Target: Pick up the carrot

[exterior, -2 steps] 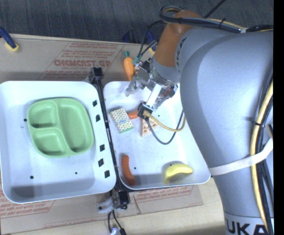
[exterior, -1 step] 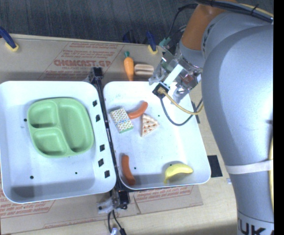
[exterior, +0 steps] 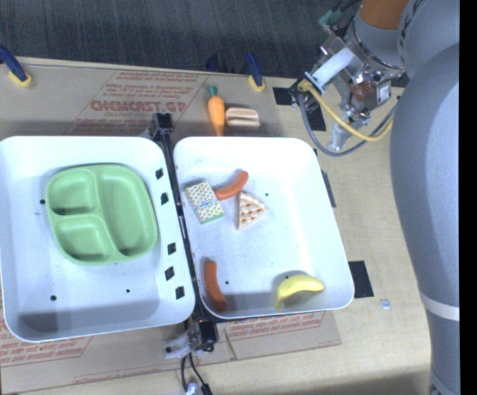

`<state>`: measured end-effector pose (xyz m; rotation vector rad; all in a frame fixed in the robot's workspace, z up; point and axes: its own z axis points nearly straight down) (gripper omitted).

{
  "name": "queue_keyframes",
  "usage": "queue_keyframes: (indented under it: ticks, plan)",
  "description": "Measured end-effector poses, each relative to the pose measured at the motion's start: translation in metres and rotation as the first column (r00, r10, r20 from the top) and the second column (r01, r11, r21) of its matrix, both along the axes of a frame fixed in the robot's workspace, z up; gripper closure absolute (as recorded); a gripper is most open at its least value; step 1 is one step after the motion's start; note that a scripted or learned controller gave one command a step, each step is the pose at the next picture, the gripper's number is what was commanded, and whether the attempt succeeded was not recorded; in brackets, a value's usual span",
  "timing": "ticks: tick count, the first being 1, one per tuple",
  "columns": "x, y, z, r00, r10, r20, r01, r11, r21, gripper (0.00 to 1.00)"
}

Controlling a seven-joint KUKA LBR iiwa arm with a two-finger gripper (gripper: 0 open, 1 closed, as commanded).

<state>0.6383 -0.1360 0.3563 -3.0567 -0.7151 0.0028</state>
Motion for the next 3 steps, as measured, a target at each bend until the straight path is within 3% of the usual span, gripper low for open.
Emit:
queue_keyframes:
  ticks: [1, 2, 3]
  plan:
    - [0.003, 0.106, 0.018, 0.998, 0.069, -0.001, -0.069, 0.998, 0.0, 0.0]
    - [0.004, 0.131, 0.113, 0.972, -0.235, 0.0, 0.235, 0.972, -0.002, 0.0]
    - [0.012, 0.181, 0.037, 0.968, -0.25, -0.003, 0.25, 0.968, -0.004, 0.0]
